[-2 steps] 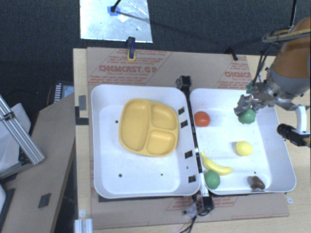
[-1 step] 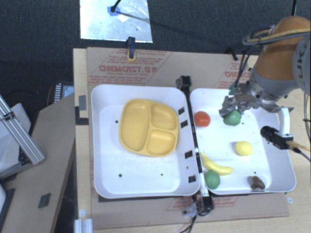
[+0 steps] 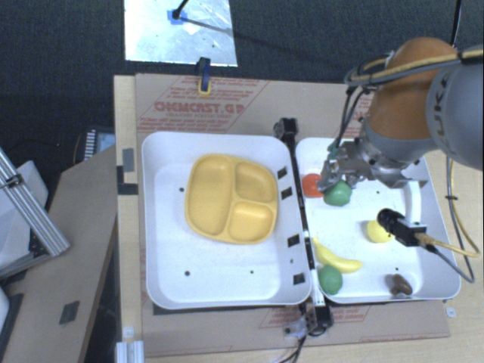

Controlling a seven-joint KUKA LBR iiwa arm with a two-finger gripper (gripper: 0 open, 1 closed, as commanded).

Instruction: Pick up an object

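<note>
So the gripper (image 3: 333,178) is down in the right bin (image 3: 439,274), near its left wall, right on top of a green round fruit-looking thing (image 3: 338,194). Can't honestly tell whether its jaws are open or closed from this angle; the metal bits at the tip are a blur, and the green piece sits right at or just under them. Whether it's actually between them, no idea. It's roundish, so there's no real long axis to call.

Just to the left of that, touching or almost touching the gripper, there's an orange-red object (image 3: 310,184) hugging the bin's left wall, partly hidden.

Rest of the right bin: a yellow lemon-ish toy (image 3: 376,232) mid-bin with a black part of the arm's hardware overlapping its right side, a toy banana (image 3: 337,259) lying lower left with its long axis running from upper left down to lower right, a second green ball (image 3: 330,279) just below the banana near the divider, and a small brown lump (image 3: 399,283) by the front right corner.

Left bin (image 3: 162,278) has a yellow divided plate (image 3: 230,197), three compartments, sitting flat around the middle, slightly rotated.
</note>
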